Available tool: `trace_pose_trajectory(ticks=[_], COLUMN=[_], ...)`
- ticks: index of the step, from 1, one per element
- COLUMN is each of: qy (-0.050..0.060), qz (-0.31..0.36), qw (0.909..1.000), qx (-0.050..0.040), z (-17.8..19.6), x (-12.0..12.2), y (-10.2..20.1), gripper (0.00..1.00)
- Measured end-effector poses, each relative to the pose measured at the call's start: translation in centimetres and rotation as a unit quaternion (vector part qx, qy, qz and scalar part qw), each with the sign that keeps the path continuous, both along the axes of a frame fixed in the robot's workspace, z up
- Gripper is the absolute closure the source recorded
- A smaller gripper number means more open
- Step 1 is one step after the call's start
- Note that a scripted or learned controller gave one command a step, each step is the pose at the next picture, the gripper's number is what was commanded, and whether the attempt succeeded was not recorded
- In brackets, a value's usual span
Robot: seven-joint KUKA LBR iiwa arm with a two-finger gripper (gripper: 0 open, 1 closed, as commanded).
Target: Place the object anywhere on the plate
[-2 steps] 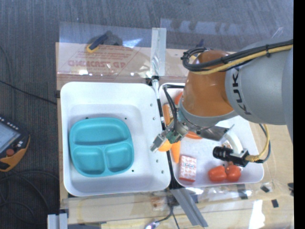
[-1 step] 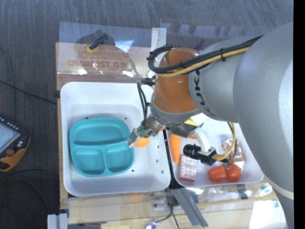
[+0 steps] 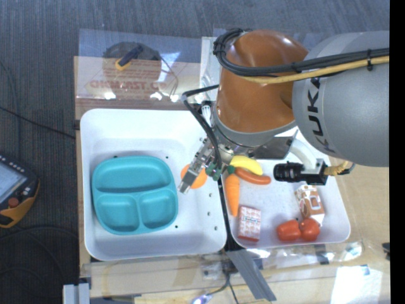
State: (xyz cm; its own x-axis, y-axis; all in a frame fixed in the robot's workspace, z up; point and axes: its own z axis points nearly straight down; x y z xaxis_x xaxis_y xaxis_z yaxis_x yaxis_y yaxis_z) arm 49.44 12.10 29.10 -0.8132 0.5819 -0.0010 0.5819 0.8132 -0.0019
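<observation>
A teal plate [image 3: 134, 192] with three compartments lies in the left white bin [image 3: 114, 122]. My gripper [image 3: 192, 176] hangs over the right side of that bin, just past the plate's right edge. A small round orange object [image 3: 199, 180] shows between its grey fingers [image 3: 187, 182], so the gripper is shut on it. The big orange and grey wrist above hides part of the object and the top of the right bin.
The right bin [image 3: 335, 233] holds a yellow banana [image 3: 245, 164], a red-orange sausage shape [image 3: 254, 178], a carrot [image 3: 233, 196], a red and white box [image 3: 249, 224], a red fruit [image 3: 299, 230] and a small carton [image 3: 310, 202]. A clear bag [image 3: 133, 75] lies behind the left bin.
</observation>
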Motion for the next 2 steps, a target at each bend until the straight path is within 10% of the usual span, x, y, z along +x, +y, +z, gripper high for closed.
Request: trace_pose_trajectory(ticks=[1, 2], qy=[0.001, 0.001], qz=[-0.040, -0.040], qw=[0.9992, 0.9992], qx=[0.0002, 0.0002], z=[-1.42, -1.41], x=[-1.12, -1.11], y=[10.94, 10.93], gripper=[1.00, 0.00])
